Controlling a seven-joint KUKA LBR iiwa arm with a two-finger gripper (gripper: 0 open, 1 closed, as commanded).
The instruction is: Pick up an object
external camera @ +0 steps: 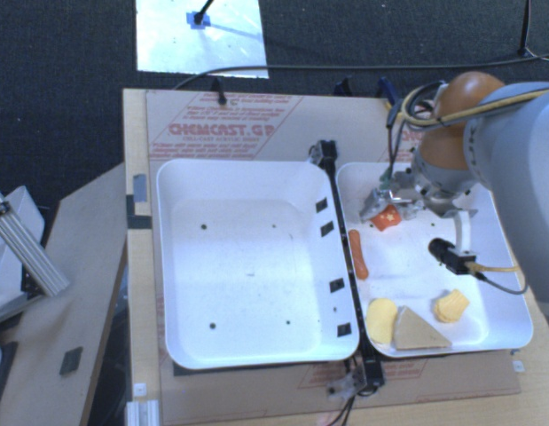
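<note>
While the grey arm with its orange band (465,96) reaches in over the right-hand shallow white plastic bin (513,327), its gripper (387,209) hangs low at that bin's upper left part, right at a small red-orange block (387,221). The block sits just under and against the metal tips, but whether it lies between the fingers or merely beside them I cannot tell, and how far the fingers stand apart is hidden by the wrist and its cables.

Other candidates lie in the same bin: a slim orange carrot-like stick (357,254) near the dividing edge, a round pale yellow piece (382,319), a tan wedge (419,331) touching it, and a small ridged yellow lump (451,306) nearer the right wall. The left-hand white bin (168,238) stands alongside on the worktop (141,131).

I judge the step to be the grasp itself, at the red-orange block, with no lift made yet. The next move calls for the fingers to close squarely on the block and then rise straight up. Since the block is small and looks tilted, it could slip out sideways or be nudged toward the bin wall.
</note>
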